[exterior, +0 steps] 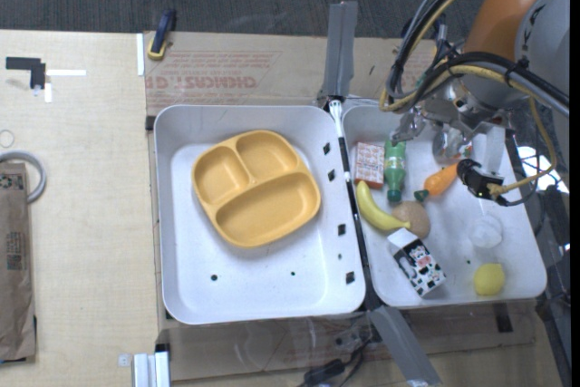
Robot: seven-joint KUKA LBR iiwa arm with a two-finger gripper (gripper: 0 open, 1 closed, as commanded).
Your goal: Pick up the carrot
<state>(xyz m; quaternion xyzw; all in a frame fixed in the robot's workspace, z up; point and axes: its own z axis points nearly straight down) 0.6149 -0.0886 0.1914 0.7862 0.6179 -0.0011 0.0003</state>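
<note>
Orange and small, the carrot [439, 181] lies in the right bin [521, 236], right of centre in the frame, its long axis slanting from green stem end at lower left to upper right. The pincer [446, 140] hangs just above it; whether it is wide or narrow cannot be told. A green bottle [394, 169] and banana [379, 208] lie to its left.

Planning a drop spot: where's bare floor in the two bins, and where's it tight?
Left bin: bare strip along the near wall and left wall around the yellow divided plate. Right bin: small free patch between the milk carton and lemon. Crowded: the far-left part, with snack box, green bottle, banana, potato, and carrot beside the gripper.
</note>
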